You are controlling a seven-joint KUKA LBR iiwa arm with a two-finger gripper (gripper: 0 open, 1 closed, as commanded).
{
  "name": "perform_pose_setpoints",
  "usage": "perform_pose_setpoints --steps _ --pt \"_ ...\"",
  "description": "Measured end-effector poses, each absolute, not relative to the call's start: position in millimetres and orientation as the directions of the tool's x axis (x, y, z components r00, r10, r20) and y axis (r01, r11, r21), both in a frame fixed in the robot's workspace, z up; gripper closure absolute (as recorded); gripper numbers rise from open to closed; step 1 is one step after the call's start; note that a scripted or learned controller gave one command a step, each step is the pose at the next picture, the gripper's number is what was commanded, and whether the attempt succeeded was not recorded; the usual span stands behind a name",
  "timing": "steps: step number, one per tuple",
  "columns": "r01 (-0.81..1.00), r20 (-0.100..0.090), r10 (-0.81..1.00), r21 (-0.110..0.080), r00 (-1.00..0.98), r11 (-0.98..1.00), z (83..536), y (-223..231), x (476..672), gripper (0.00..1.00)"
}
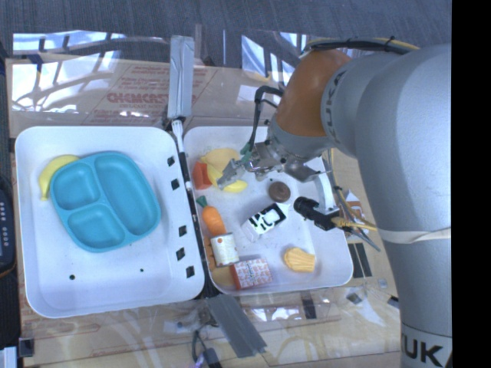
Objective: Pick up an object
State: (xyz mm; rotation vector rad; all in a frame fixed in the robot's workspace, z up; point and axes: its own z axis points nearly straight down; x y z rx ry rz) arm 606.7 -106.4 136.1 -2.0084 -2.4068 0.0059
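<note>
- nothing is picked up yet, as far as i can judge: no thing shows held by the gripper (229,176) or lifted off a bin floor.
- the gripper is low over the far left part of the right bin (265,253). i cannot tell whether it is wide or narrow; it is small here and blends with what lies under it.
- the likeliest target, by my guess, is the yellow lump (219,159) just far of the tip, or the small yellow piece (236,185) just near of it. both look touching or almost touching the gripper, and i cannot tell which it is set on.
- left to do: close on one of them and lift it clear of the bin.
- edges: a red piece (200,175) lies just left of the gripper, close to the bin's left wall, so that side is tight. the far wall is also near the lump.
- along the same wall, nearer, lie a carrot (213,221), then a can (224,249) and a packet (252,272) at the near left corner.
- right of the gripper are a brown disc (280,192), a box (266,221) and, near right, a ridged yellow thing (299,261), with bare floor between them.
- the left bin (46,259) holds a blue plate (107,202) and a banana (52,172), well apart from the gripper.
- straight up looks like the open way out.
</note>
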Motion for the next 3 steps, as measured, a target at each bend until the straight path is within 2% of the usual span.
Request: perform_pose_setpoints --steps 1,2,3 --pt "1.000 -0.001 1.000 -0.001 0.002 -0.002 92 -105 641.8 0.00" --pt "1.000 0.000 1.000 -0.002 -0.004 0.004 102 -104 642.1 1.00" --pt "1.000 0.002 1.000 0.005 -0.013 0.013 195 -52 605.9 1.00"
